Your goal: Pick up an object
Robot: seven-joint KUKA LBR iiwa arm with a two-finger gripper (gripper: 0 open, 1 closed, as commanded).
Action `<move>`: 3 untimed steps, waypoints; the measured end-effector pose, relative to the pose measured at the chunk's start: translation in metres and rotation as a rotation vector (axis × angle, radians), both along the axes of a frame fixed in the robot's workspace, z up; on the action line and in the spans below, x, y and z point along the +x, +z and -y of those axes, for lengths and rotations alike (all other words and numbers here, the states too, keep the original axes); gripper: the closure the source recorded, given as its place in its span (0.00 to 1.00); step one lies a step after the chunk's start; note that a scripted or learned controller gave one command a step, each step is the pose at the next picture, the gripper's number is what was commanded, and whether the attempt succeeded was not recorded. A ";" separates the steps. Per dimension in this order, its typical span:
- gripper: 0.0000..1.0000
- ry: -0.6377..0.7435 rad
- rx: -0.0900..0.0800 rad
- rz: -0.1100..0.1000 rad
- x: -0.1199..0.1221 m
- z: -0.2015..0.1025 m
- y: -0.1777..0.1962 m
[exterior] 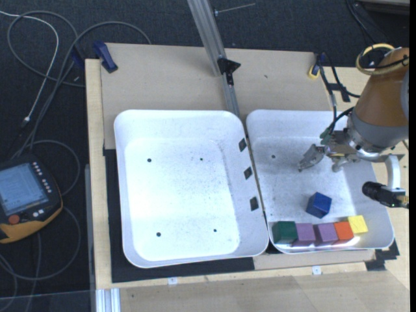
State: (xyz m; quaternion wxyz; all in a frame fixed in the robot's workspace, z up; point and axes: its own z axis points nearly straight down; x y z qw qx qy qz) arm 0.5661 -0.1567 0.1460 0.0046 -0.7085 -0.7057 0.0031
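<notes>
A blue cube [319, 204] lies loose on the floor of the right bin [279, 174]. Along that bin's near wall sits a row of blocks: green [284, 232], purple [305, 233], a second purple [325, 232], orange [344, 230] and yellow [357, 224]. My gripper [323, 160] hangs over the upper middle of the right bin, up and slightly right of the blue cube. Its two fingers stand apart, one finger [310, 158] reaching left, with nothing between them.
The left bin [175, 181] adjoins the right one, with black clips on the shared wall. A metal pole [208, 28] rises behind the bins. Cables and a teach pendant [23, 197] lie off the bench at left.
</notes>
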 end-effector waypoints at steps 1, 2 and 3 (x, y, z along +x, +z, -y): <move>0.00 0.001 0.002 0.000 -0.059 0.002 -0.050; 1.00 0.004 -0.001 0.013 -0.054 0.002 -0.036; 0.00 0.004 -0.001 0.013 -0.054 0.002 -0.036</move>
